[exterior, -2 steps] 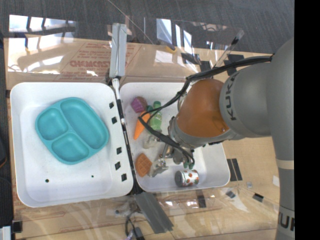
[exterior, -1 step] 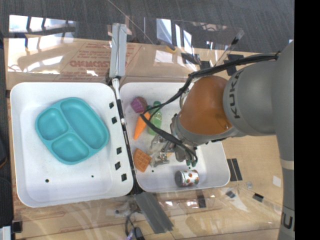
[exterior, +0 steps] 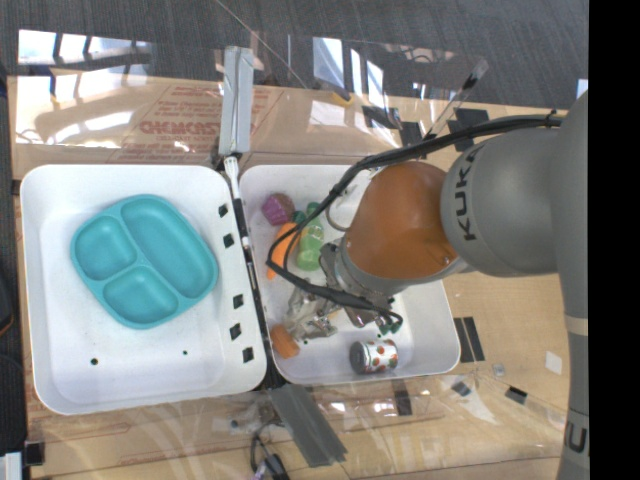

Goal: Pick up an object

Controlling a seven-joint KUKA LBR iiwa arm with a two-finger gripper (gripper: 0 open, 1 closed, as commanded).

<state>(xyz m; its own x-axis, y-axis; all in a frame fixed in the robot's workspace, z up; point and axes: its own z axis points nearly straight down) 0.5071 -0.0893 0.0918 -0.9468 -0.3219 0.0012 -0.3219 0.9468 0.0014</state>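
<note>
Two white bins side by side on the tabletop (exterior: 90, 138). Left bin (exterior: 50, 358) holds a teal divided plate (exterior: 145, 258), three compartments, lying flat near the bin's middle, nothing in them. Two small dark specks on the bin floor below the plate.

Right bin (exterior: 435, 353) holds the loose objects. Purple round item (exterior: 278, 207) near the upper left corner. Green piece (exterior: 311, 243) just beside it to the lower right, touching an orange piece (exterior: 284, 242) on its left. Small orange ball-like item (exterior: 286, 343) at the lower left, close to the bin wall. Small can with a spotted label (exterior: 374, 355), on its side near the bottom edge.

Arm (exterior: 510, 198) comes in from the right, orange band (exterior: 400, 223) over the bin's middle, covering much of it. Claw (exterior: 315, 320) sits low in the right bin, between the orange ball-like item and the can, apart from the can. Fingers are metallic clutter from this angle; cannot tell if wide or narrow, and nothing visibly between them. Black cable (exterior: 330, 288) loops over the claw.
</note>
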